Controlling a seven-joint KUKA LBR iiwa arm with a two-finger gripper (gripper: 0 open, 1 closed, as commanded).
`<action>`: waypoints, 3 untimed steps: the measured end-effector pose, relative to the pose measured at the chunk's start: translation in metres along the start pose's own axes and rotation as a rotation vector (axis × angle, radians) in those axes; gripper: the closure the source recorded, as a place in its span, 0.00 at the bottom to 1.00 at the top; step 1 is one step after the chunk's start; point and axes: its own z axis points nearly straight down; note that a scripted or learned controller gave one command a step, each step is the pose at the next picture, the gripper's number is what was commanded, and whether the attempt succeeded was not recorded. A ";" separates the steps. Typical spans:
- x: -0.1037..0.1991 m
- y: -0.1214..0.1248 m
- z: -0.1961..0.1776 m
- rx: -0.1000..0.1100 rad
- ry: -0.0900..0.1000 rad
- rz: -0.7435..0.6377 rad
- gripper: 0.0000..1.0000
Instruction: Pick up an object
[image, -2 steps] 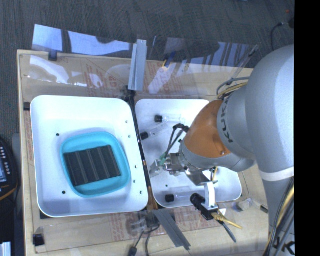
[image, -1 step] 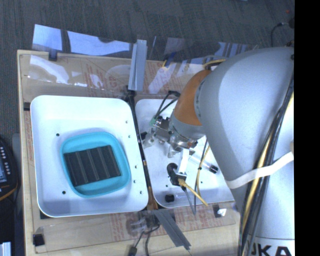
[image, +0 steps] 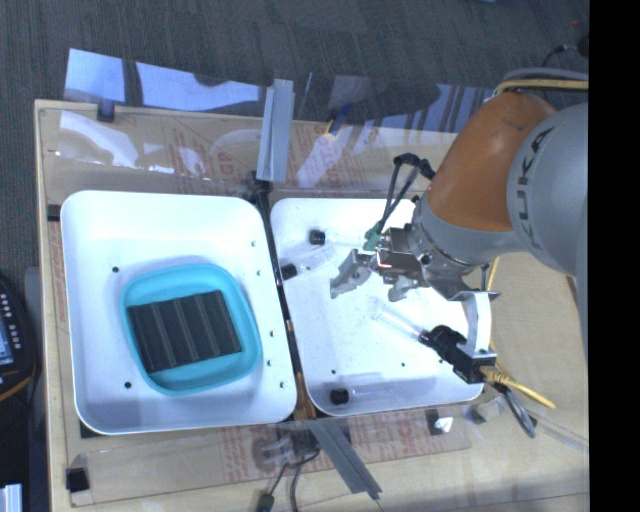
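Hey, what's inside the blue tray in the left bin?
The blue tray in the left bin holds a dark grey ribbed insert covering most of its floor. Whatever lies under that insert is covered, so I cannot tell.

At the frame's right, the grey arm (image: 560, 190) wears a broad orange band (image: 490, 160); thin dark cables (image: 398, 185) loop beside its metal hand (image: 372, 278).

We see light wooden bench (image: 150, 450) carrying two shallow white bins side by side, rims touching. Left bin (image: 90, 300) and right bin (image: 300, 215) rest directly on benchtop. We note grey metal bracket (image: 345, 465) at front edge.
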 end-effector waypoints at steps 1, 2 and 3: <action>-0.013 -0.018 0.161 -0.005 -0.008 0.053 0.00; -0.013 0.024 0.186 -0.004 -0.012 0.061 0.00; -0.007 0.012 0.186 -0.004 -0.009 0.321 0.00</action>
